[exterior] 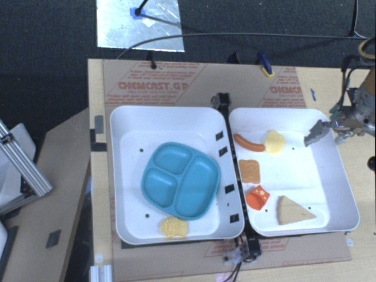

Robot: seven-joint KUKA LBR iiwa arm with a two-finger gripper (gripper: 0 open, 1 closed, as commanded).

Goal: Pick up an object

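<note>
Objects for picking, all loose in the right bin (339, 178): a red-orange sausage (249, 143) near the far wall, touching a pale yellow lump (274, 141) on its right; a brown toast-like slice (249, 171) just below; a red-orange piece (257, 198) nearer still, beside the divider; a tan wedge (294, 211) at the near side. Gripper (317, 133) over the bin's far right corner, tilted down and to the left, near the yellow lump but apart from it, holding nothing visible; open or closed, cannot tell. Grey arm (355, 119) at the right edge. In the left bin (126, 175), a blue divided plate (181, 179), with a yellow corn piece (174, 227) at its near rim.
</note>
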